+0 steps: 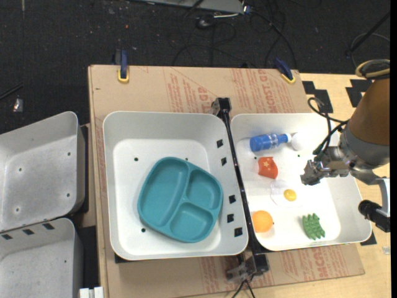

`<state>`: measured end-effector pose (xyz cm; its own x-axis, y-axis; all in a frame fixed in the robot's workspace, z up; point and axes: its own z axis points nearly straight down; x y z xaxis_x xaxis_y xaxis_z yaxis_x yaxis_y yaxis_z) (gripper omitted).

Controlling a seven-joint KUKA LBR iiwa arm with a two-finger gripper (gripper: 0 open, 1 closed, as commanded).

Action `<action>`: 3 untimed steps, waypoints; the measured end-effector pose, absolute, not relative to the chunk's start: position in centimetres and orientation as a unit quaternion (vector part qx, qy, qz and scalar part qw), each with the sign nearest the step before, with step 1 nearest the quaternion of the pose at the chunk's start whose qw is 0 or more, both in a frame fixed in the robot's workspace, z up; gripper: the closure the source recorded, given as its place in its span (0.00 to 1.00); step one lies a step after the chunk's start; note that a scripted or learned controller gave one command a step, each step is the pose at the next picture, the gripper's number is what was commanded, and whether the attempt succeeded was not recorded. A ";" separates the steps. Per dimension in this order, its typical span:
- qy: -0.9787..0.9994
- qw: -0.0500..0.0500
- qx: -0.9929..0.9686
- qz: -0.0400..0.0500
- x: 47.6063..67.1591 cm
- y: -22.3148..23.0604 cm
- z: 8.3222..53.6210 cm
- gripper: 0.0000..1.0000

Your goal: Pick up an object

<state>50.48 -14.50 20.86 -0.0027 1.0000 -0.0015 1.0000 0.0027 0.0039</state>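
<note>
From my remote seat, closest to the camera in the right bin (347, 228) I've got a green ridged toy (313, 226) near the front right corner and an orange ball (263, 221) sitting near the front left, just beside the divider between the bins. A bit further back there's a small yellow piece (289, 195) with what looks like a clear bit of plastic just beside it, hard to say what that is. Behind that is a red block-ish thing (268, 167), and furthest back a blue bottle (268, 141) lying on its side with its pale cap end pointing right.

The pincer (312, 174) is over the right bin's middle-right area, level with the red thing but apart from it, nothing visibly between its tips. Honestly it's just a dark blob at this angle, so I can't tell how far it's spread. The arm comes in from the right with that orange band (377, 113) showing.

The left bin (124, 129) has a teal divided plate (180, 198) lying flat, three compartments, slightly rotated. Both bins sit on a cardboard sheet (186, 85) on the counter, with two clamps at the far edge, and cables on the dark floor beyond.
</note>
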 end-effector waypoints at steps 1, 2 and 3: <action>0.708 0.002 0.706 0.001 50.6 -14.5 24.4 1.00; 0.710 0.000 0.704 0.001 51.0 -8.8 25.0 1.00; 0.710 0.000 0.705 0.000 52.3 -2.9 23.9 1.00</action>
<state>52.30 -2.92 23.92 -0.0068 1.0000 0.0005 1.0000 0.0068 -0.0006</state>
